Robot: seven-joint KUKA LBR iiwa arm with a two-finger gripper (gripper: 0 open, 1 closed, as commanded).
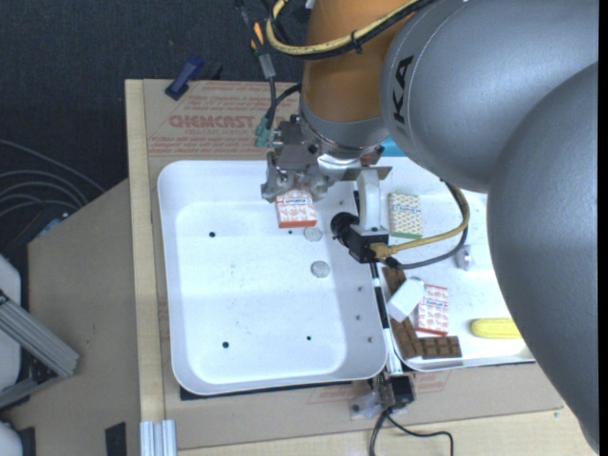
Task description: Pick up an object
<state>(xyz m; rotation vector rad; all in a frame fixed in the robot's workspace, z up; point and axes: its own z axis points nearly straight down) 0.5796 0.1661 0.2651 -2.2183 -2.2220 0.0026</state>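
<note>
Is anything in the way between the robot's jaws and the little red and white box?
Nothing visible is. The gripper sits right over the red and white box in the left bin, touching its top.

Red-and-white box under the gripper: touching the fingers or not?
Cannot tell. In the camera view the red-and-white box sits directly below the gripper, their outlines overlapping, but neither a contact nor a gap shows plainly.

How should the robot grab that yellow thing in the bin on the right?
Probably from straight above, pinching across the narrow middle of the yellow thing. It lies flat and long on the floor of the right bin, apart from the small box beside it, so fingers should fit down either long side.
</note>
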